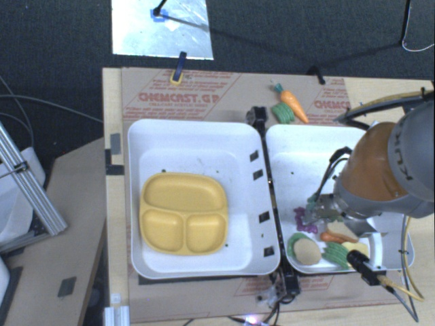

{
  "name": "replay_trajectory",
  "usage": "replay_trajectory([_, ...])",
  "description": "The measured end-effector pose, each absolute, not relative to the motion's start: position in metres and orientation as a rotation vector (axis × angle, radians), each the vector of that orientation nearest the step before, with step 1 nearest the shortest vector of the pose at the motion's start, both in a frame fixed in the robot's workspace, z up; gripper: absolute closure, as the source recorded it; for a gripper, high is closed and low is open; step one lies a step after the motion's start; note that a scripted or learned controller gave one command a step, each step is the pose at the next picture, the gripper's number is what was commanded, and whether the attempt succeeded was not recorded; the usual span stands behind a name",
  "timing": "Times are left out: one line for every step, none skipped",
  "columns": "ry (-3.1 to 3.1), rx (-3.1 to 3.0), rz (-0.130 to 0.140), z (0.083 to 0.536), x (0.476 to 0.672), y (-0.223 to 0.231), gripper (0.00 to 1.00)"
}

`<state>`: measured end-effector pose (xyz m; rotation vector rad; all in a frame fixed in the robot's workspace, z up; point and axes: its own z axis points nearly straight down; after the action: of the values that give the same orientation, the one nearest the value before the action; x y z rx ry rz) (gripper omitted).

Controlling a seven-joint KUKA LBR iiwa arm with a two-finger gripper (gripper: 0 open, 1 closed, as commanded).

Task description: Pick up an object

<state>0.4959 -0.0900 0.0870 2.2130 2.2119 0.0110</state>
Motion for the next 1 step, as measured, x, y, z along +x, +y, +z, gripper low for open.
replay_trajectory([2.222,2.218,0.008,0.0869,0.5099,-0.1022,1.00])
